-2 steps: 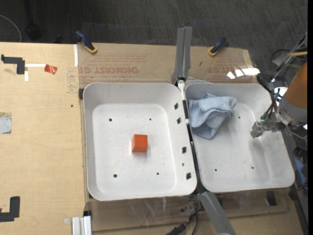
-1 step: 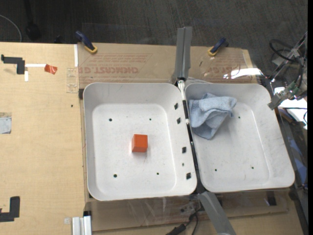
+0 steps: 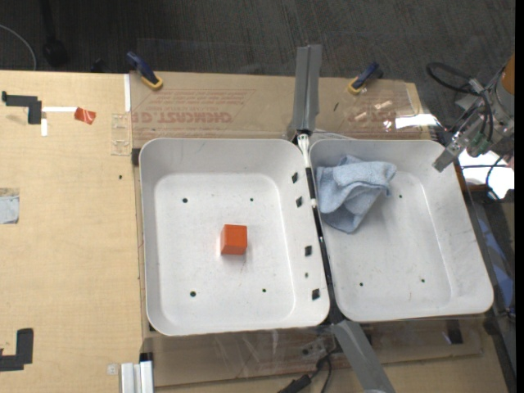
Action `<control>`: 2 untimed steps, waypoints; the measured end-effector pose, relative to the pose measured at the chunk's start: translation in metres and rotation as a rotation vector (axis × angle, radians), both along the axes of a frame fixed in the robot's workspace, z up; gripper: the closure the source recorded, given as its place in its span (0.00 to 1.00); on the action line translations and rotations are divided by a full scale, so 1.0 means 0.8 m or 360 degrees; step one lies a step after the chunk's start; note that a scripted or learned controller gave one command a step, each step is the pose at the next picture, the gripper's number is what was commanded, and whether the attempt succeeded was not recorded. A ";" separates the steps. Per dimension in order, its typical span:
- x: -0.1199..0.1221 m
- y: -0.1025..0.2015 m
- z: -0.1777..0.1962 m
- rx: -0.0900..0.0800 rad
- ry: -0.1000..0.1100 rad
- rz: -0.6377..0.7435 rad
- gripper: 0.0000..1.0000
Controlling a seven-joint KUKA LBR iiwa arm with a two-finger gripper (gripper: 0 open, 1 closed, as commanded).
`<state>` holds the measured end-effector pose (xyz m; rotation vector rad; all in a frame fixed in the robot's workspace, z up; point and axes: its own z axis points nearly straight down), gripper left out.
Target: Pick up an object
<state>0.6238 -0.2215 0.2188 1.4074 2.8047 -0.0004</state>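
Gripper (image 3: 449, 155) hovers at right bin's (image 3: 458, 301) far-right rim.

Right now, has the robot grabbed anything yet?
Not yet. The orange block sits untouched in the left bin, and the crumpled blue cloth lies in the right bin. The gripper is at that bin's far right rim, nothing seen in it. Reaching, grasping and lifting are all left.
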 end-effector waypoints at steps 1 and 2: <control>0.002 0.000 0.013 -0.0003 -0.0007 0.0001 1.00; 0.045 0.000 -0.014 -0.0001 -0.0001 0.0291 1.00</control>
